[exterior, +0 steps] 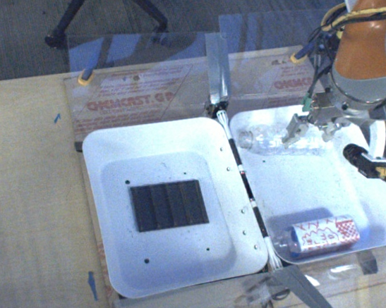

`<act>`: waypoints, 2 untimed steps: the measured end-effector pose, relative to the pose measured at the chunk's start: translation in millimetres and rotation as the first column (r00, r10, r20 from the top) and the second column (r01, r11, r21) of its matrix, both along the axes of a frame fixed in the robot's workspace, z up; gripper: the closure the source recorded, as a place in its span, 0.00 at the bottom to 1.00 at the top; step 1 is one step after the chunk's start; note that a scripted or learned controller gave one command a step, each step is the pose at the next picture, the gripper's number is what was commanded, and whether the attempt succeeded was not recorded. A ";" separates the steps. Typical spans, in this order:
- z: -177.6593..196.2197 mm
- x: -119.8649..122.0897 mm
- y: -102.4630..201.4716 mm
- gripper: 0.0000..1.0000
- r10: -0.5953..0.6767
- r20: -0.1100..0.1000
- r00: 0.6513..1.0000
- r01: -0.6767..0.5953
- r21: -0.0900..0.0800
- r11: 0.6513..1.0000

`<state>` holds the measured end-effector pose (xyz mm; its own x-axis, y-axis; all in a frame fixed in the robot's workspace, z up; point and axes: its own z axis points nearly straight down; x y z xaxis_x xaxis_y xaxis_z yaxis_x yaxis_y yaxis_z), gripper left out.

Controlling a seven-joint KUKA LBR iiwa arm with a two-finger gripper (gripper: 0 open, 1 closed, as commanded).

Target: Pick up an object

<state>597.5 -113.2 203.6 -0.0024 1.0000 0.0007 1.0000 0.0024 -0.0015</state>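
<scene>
Two bins (113, 196) sit side by side. We see our gripper (312, 127) at upper right, fingers apart, over a clear bottle (266, 139). Lower right lies a can (324, 233).

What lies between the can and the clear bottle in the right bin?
Bare white bin floor separates the can from the bottle, seen in the camera view.

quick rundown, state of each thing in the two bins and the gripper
clear plastic bottle: lying on its side at the far end of the right bin, just beside the gripper.
red and white can: lying on its side at the near end of the right bin, untouched.
dark ribbed panel: lying flat in the middle of the left bin.
gripper: low over the right bin's far end, nothing seen between its fingers.
</scene>
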 end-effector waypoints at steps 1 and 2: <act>-39.8 -55.5 -54.0 0.00 0.018 0.001 1.000 -0.018 -0.001 1.000; -113.1 35.7 -35.3 0.00 -0.111 -0.051 0.993 0.111 -0.002 0.994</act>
<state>633.1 -148.5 90.5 0.1083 0.9941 -0.0008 0.9927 -0.1082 -0.0524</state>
